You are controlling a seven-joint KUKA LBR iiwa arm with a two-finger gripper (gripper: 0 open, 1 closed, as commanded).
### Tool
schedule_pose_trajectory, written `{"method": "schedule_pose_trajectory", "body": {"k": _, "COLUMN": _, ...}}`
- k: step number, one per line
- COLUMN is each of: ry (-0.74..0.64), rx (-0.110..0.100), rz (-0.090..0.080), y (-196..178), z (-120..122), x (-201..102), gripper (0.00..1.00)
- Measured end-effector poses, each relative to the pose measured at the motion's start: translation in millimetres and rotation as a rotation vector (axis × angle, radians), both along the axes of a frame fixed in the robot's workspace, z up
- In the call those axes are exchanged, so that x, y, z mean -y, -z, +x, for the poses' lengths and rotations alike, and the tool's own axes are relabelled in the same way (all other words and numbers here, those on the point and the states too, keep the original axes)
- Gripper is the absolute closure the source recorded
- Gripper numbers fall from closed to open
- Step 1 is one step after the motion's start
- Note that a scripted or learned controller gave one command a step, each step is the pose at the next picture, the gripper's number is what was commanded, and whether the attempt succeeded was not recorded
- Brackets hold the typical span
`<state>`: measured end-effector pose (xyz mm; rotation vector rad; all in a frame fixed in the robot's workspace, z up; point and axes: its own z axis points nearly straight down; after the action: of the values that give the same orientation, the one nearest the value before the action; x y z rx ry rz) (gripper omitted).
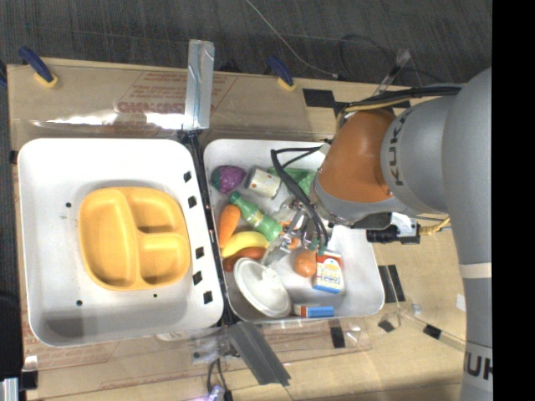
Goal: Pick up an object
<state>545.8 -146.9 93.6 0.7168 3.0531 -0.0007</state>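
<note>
Clutter around the end effector [294, 239] risks a missed grasp: green bottle [255, 215], banana [243, 243] crowd close; finger state unclear

shell: my arm [456, 153] is smooth matte grey, fat rounded links, no seams I can make out
band: glossy orange section [355, 161] above my wrist, domed, catches a soft highlight
markings: "KUKA" in dark letters on the grey ring beside the orange; part of the same lettering again low on my lower link, cut off by the frame edge
stripe: thin pale line across my lower link
cables: black loops running off the orange section toward the wrist; thin wires further down
wrist fitting: small white and black block on my underside
gripper [294, 234]: metallic bits, too cluttered for detail
</note>
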Motion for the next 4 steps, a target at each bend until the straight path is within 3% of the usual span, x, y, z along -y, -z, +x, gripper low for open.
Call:
{"method": "schedule_pose_trajectory", "body": {"k": 1, "ry": -0.008, "rx": 0.004, "rz": 0.0, "y": -12.2, "z": 2.3, "x": -0.8, "gripper": 1.0}}
{"method": "schedule_pose_trajectory", "body": {"k": 2, "ry": 0.121, "rx": 0.004, "rz": 0.001, "y": -165.1, "z": 32.7, "x": -34.1, "gripper": 1.0}}
{"method": "schedule_pose_trajectory", "body": {"k": 3, "ry": 0.245, "rx": -0.008, "rz": 0.002, "y": -88.9, "z": -57.0, "x": -46.0, "gripper": 1.0}}
{"method": "schedule_pose_trajectory", "body": {"k": 4, "ry": 0.142, "rx": -0.001, "rz": 0.001, "y": -148.4, "z": 30.2, "x": -63.8, "gripper": 1.0}}
